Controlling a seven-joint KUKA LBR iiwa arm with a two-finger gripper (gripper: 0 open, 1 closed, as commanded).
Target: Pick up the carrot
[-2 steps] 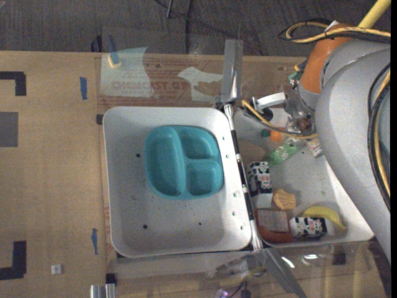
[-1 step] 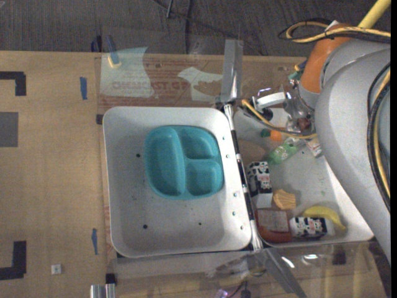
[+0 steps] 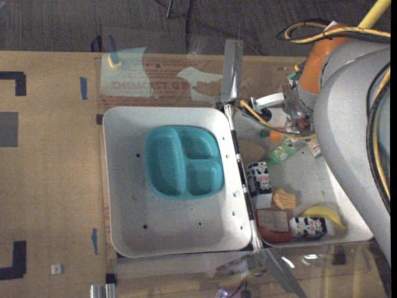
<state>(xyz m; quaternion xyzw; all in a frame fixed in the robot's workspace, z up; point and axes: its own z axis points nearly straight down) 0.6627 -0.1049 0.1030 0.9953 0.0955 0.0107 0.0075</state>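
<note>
Arm: grey arm [image 3: 353, 135] with the orange band [image 3: 316, 58] reaches in from the right and covers the upper right part of the right bin [image 3: 310, 179]. Its wrist sits low over that bin's far corner, which I judge to be a reach toward the carrot.

Gripper: gripper [image 3: 290, 128] is near the carrot, among cables and brackets. Grasp state: cannot tell; nothing can be seen held.

Carrot: small orange piece [image 3: 276, 135] at the top of the right bin, just beside a green item [image 3: 284, 151] and close under the wrist. Part of it is likely hidden by the arm.

Bins: two, side by side, sharing a middle wall. Left bin [image 3: 124, 216] carries one teal divided plate [image 3: 184, 161] with three compartments, set toward its far side; I judge it a drop place.

Right bin contents, counted: one carrot, one green item, two black-and-white cartons [image 3: 258, 176] and [image 3: 309, 226], one banana [image 3: 325, 215], one tan ridged piece [image 3: 285, 198], one brown slab [image 3: 273, 219] on something red. They crowd toward the middle wall and the near edge.

Risk: the green item touches or nearly touches the carrot, so a closing grip could catch the wrong one.

Progress: carrot judged not yet lifted.
</note>
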